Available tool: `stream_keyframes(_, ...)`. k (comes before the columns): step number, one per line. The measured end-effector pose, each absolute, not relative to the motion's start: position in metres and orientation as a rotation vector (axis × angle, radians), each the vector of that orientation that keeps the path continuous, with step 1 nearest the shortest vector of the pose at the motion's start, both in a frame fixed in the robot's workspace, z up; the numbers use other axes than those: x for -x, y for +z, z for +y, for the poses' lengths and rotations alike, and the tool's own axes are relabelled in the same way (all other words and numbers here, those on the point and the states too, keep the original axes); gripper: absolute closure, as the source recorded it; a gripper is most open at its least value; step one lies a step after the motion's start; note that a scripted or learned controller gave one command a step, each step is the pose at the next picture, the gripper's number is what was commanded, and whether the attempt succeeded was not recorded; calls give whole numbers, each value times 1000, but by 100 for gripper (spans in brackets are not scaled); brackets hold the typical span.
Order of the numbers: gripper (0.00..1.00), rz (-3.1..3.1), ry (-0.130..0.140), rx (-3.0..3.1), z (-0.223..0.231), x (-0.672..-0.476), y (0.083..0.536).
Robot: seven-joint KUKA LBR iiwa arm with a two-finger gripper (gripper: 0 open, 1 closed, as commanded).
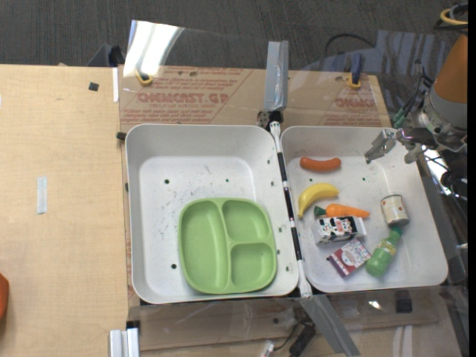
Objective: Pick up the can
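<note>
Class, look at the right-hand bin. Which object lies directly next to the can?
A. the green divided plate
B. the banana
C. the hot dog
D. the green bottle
D: the can lies near the right wall of the right bin, and the green bottle lies just below it in the image, its cap end pointing up toward the can.

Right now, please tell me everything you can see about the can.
The can is a small cylinder with a pale, cream-coloured side and a darker band near one end. It lies on its side on the floor of the right bin, near that bin's right wall. Its label is too small to read. The green bottle lies just below it, its top close to the can. The gripper is apart from it, higher up.
</note>
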State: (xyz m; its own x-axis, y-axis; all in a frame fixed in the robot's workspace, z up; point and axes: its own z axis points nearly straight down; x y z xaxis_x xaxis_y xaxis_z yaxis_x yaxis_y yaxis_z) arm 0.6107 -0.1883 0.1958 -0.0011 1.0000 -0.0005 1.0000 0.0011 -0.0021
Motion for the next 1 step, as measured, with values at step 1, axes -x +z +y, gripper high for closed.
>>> stream_keyframes(1, 0, -2327, -7, 2094, -215, -572, 92)
